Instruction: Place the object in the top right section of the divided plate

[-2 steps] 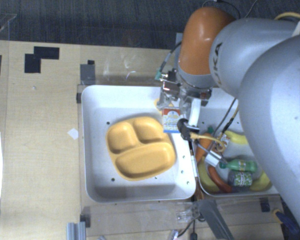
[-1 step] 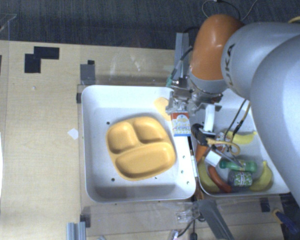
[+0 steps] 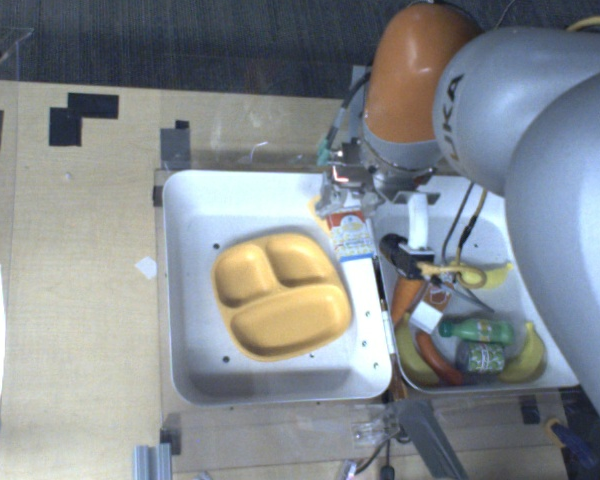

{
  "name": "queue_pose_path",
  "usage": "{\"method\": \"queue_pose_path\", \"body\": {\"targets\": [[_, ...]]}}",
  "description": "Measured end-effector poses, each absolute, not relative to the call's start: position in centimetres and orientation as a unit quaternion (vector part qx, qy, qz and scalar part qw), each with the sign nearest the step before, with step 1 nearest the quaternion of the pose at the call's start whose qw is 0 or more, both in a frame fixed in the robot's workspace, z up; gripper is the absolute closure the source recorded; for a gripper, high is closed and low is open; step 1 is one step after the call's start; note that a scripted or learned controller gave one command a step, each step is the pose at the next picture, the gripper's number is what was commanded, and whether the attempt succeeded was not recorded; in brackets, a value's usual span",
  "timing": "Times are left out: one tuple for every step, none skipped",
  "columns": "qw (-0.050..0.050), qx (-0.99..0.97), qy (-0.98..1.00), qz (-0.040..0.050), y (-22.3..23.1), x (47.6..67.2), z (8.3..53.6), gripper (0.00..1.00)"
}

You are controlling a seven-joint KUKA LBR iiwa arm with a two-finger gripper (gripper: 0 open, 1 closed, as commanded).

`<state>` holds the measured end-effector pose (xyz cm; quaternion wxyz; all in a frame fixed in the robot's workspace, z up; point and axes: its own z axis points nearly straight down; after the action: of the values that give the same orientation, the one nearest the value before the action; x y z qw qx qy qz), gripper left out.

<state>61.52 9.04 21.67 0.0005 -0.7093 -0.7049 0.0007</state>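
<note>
Yellow divided plate [image 3: 280,295] lies near a carton [image 3: 351,238] with unreadable print; the jaws' [image 3: 342,180] state I cannot tell

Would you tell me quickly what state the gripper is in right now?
Gripper: over the left bin's right edge, above a small carton; open or shut cannot be told.

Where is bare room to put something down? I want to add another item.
The yellow divided plate has all three sections bare. The left white bin has open floor left of and below the plate. The right white bin is crowded: bananas, green bottle, more.
</note>
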Motion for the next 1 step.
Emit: {"method": "queue_pose_path", "body": {"targets": [[0.0,-0.703,-0.711,0.0008,-0.7,62.1,20.8,1.0]]}}
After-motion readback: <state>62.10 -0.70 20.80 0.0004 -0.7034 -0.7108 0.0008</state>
